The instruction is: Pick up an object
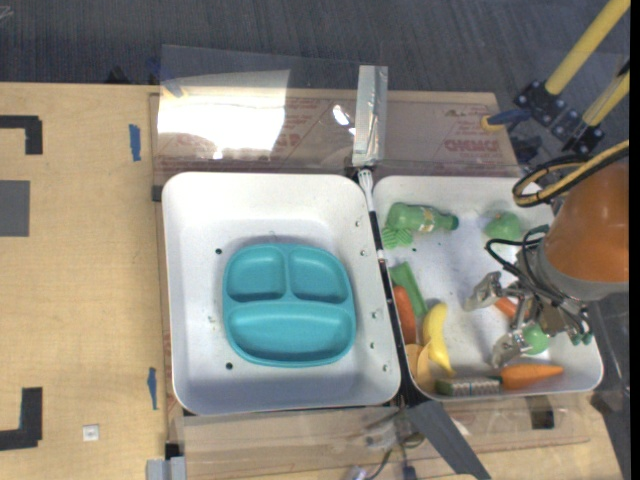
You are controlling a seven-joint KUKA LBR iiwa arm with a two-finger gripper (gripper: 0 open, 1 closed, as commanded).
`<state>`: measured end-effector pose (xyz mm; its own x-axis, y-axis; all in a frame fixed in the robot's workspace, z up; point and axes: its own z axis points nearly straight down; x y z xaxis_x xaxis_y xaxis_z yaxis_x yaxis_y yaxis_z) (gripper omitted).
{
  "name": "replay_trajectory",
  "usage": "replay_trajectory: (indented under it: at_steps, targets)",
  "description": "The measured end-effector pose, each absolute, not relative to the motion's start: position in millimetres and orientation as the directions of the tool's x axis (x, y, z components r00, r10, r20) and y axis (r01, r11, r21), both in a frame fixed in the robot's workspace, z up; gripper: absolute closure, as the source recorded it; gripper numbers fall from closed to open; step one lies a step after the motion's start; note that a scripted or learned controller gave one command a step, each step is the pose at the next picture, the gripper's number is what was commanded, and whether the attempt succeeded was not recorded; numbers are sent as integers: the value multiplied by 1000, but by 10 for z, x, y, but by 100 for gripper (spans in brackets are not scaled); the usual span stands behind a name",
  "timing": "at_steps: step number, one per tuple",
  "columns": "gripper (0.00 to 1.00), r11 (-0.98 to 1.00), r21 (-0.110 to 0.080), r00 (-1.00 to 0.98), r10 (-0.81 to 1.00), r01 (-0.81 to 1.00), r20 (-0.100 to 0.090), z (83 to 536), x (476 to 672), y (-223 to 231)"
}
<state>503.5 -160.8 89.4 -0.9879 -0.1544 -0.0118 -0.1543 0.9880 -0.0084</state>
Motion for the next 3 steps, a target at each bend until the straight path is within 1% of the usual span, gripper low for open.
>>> replay_trajectory:
  at_steps: [1,2,3]
  targets:
    - [100,988,-7,-987,-157,-157,-18,982,5064,-1579]
    - [100,980,2,-980,200,200,-13,895,5695,-1007]
    - [100,998,0,-998,-58,-58,-9,2509,6004,-850]
